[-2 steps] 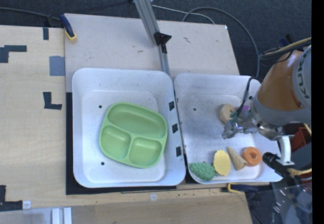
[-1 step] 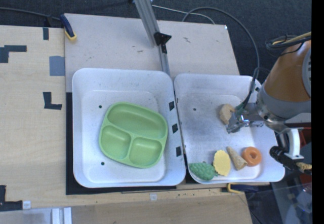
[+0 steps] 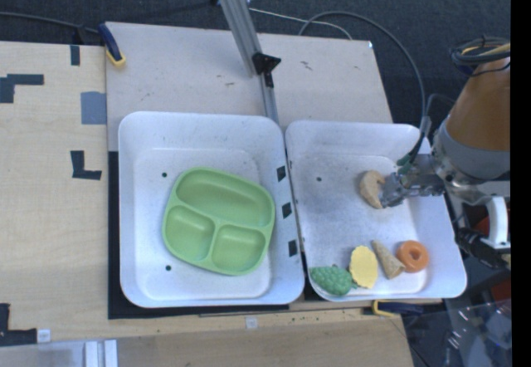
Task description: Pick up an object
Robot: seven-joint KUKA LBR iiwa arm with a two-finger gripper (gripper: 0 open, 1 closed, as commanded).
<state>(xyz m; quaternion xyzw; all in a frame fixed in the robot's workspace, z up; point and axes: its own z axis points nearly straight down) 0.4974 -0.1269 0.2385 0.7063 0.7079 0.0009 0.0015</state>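
My gripper [image 3: 392,189] sits low in the right bin [image 3: 332,145], touching a tan lump [image 3: 371,188] on its left. Can't tell if fingers are closed on it. Orange ring [image 3: 412,256], cone [image 3: 386,258], yellow piece [image 3: 362,266] lie nearer the cam.

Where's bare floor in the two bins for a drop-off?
Right bin: free from the rear wall down the left half, beside the tan lump at the gripper. Crowded front edge: green piece, yellow piece, cone, orange ring. Left bin: only margins around the green tray.
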